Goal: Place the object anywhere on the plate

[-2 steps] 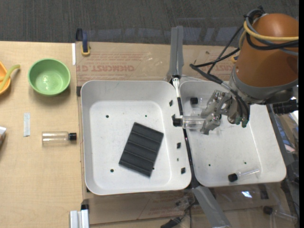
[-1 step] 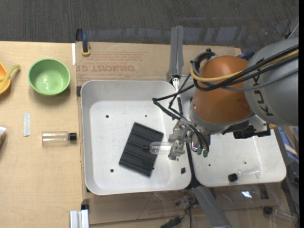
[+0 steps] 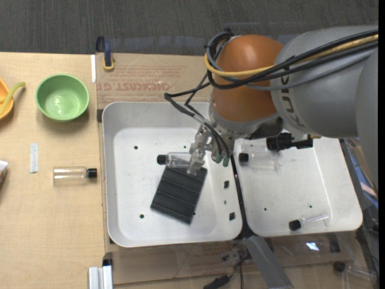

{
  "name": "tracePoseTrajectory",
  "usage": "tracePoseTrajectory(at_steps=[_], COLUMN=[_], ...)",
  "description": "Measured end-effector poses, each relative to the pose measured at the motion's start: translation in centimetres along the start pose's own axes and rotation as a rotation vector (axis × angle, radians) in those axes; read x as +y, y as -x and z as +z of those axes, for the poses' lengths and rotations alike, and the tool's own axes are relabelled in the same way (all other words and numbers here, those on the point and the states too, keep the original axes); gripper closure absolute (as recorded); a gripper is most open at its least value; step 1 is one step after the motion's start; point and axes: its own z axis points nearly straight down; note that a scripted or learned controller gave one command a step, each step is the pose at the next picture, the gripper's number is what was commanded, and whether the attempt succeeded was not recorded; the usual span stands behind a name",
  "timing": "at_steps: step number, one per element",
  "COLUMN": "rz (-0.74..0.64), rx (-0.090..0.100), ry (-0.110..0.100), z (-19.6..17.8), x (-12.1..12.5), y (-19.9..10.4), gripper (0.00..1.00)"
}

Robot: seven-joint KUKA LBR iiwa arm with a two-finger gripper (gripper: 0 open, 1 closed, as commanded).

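Note:
A black ribbed rectangular plate (image 3: 178,194) lies tilted in the left white bin (image 3: 123,221). Just above its upper edge a small clear bottle (image 3: 175,159) with a black cap lies on its side on the bin floor, cap pointing left. My gripper (image 3: 206,153) hangs over the bottle's right end, at the plate's upper right corner. The orange wrist band and grey arm cover the area behind it. The view does not show whether the bottle is between the gripper's parts.
The right bin (image 3: 337,221) holds a clear capped bottle (image 3: 310,220) near its front and another (image 3: 257,158) near its left wall. On the wooden bench to the left are a green bowl (image 3: 62,97) and a clear bottle (image 3: 72,173).

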Motion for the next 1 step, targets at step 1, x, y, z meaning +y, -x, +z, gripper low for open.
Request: tracePoseTrajectory(at_steps=[1], rz=[-0.16], rx=[0.003], ry=[-0.001], z=[2.79], x=[6.23], y=[-7.38], gripper=[1.0])
